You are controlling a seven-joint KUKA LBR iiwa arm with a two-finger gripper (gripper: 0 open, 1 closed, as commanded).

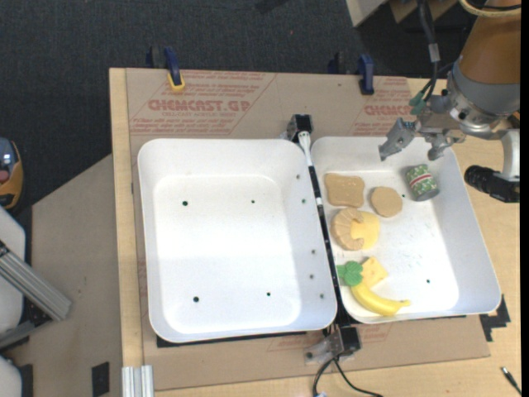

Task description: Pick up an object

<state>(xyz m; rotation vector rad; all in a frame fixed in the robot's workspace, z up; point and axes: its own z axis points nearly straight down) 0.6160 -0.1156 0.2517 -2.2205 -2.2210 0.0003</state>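
Observation:
My gripper (pixel 416 146) hangs over the far part of the right bin (pixel 463 246), its two grey fingers spread apart with nothing between them. A small green and white can (pixel 421 182) lies just below and right of the fingertips. Further left in the same bin are a tan bread slice (pixel 344 190), a round tan cookie (pixel 385 202), and a pale yellow pineapple-like piece (pixel 355 228). Near the front of that bin lies a yellow banana (pixel 379 300) beside a green leafy piece (pixel 350 273).
The left bin (pixel 157 246) sits beside the right one, joined by a black clip (pixel 299 126) at the far edge. Blue clamps (pixel 173 63) (pixel 364 71) hold the cardboard sheet (pixel 207 102) beneath both bins. The arm's orange band (pixel 494 31) rises at the upper right.

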